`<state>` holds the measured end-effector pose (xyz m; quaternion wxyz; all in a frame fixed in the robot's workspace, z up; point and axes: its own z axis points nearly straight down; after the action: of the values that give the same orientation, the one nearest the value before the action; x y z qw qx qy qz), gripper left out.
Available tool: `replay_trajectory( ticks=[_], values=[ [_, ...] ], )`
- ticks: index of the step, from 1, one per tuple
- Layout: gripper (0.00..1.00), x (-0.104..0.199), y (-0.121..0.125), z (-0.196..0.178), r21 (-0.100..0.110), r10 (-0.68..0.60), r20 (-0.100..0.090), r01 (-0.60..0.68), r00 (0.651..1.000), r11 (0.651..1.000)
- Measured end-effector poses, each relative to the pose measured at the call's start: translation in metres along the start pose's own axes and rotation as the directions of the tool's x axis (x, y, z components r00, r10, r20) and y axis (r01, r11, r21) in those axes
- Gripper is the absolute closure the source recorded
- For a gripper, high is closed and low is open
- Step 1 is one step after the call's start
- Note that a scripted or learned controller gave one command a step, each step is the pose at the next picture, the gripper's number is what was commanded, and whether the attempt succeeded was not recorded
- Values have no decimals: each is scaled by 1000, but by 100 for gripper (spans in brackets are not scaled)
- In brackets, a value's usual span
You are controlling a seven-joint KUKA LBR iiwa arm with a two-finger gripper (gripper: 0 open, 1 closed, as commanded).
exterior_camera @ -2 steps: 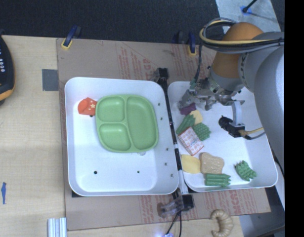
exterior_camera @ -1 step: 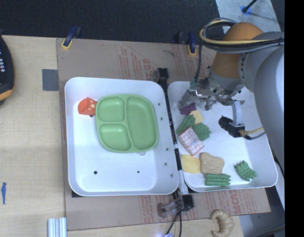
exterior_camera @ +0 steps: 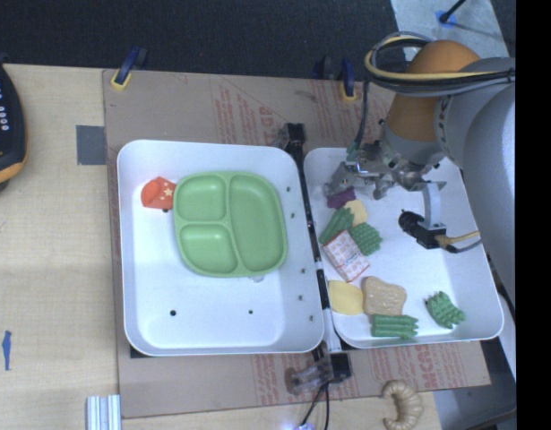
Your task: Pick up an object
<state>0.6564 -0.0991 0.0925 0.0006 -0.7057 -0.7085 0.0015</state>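
The gripper [exterior_camera: 369,179] is hovering in the right bin [exterior_camera: 477,325], its finger state impossible to tell; the green bean piece [exterior_camera: 336,224] is lying just below-left, slanting diagonally.

Smooth, faintly glossy white plastic is seen on both bins [exterior_camera: 136,267], with a soft sheen caught along the left floor. The green tray [exterior_camera: 230,222] is read as matt moulded plastic. Beneath, printed brown cardboard [exterior_camera: 212,106] is laid, dull and papery, over a pale wood-grain bench [exterior_camera: 42,267]. The toy foods [exterior_camera: 383,296] look like dull plastic. The arm [exterior_camera: 490,106] is finished in smooth grey, its band [exterior_camera: 436,61] in glossy orange.
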Motion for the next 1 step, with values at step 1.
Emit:
replay_trajectory(
  ticks=[1],
  values=[
    [0,1,0,0,1,-1,0,1,1000,1000]
  ],
)
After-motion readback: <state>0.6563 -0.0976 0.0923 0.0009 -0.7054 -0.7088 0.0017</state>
